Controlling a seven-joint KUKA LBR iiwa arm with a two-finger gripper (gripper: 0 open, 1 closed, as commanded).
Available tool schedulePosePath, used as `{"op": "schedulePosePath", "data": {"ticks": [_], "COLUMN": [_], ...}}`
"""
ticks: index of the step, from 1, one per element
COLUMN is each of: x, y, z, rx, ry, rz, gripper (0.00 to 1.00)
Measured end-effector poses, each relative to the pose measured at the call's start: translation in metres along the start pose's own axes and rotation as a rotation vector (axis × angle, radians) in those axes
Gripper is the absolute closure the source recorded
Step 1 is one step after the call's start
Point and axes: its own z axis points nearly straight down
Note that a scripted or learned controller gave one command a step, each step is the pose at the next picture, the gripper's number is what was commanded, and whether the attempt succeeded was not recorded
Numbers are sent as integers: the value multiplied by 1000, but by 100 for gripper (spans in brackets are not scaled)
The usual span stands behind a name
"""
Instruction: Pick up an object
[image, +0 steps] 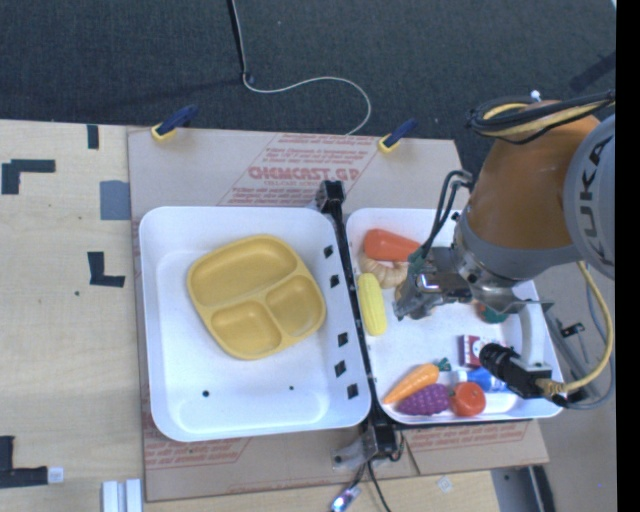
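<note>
The right bin (425, 345) holds toy food: an orange piece (388, 243) at its back, a tan piece (383, 269) under it, a yellow corn cob (372, 304) along the divider, and a carrot (412, 381), purple grapes (426, 401) and a red tomato (468, 400) near the front. My gripper (418, 295) hangs over the middle of this bin, just right of the corn cob. I see nothing between its fingers.
The left bin (165, 330) holds a yellow compartment plate (255, 295). A black divider (345, 300) runs between the bins. A small red and blue item (472, 352) lies by the right bin's front. The arm's bulk (530, 190) covers the right bin's back right.
</note>
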Motion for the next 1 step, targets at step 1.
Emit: {"op": "schedulePosePath", "data": {"ticks": [1], "x": [48], "y": [0], "z": [-62], "rx": [-3], "ry": [4], "rz": [-13], "gripper": [100]}}
